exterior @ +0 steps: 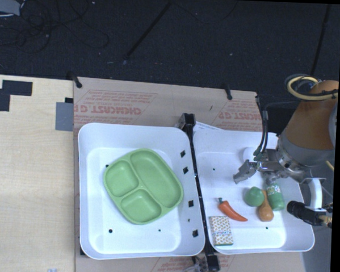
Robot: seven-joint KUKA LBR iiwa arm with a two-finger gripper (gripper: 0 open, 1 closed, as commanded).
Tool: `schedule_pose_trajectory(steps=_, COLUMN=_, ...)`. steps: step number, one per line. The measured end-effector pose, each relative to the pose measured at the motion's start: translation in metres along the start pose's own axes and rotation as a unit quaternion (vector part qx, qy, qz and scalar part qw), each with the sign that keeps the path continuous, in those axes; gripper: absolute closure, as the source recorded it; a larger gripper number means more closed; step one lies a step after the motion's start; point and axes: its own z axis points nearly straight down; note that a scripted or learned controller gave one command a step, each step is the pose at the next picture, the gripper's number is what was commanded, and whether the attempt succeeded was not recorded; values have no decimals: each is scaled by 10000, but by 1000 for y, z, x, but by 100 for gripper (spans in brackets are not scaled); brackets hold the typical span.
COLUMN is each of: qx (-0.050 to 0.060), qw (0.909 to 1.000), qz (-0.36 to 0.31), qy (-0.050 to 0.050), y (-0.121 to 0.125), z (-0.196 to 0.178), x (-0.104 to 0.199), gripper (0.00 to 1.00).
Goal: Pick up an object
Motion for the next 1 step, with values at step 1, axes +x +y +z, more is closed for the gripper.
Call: schedule_pose_trajectory(steps=1, qx=-76, qw=10000, qz=-10, qy=-12, y=3, z=-8, x=0, gripper=0)
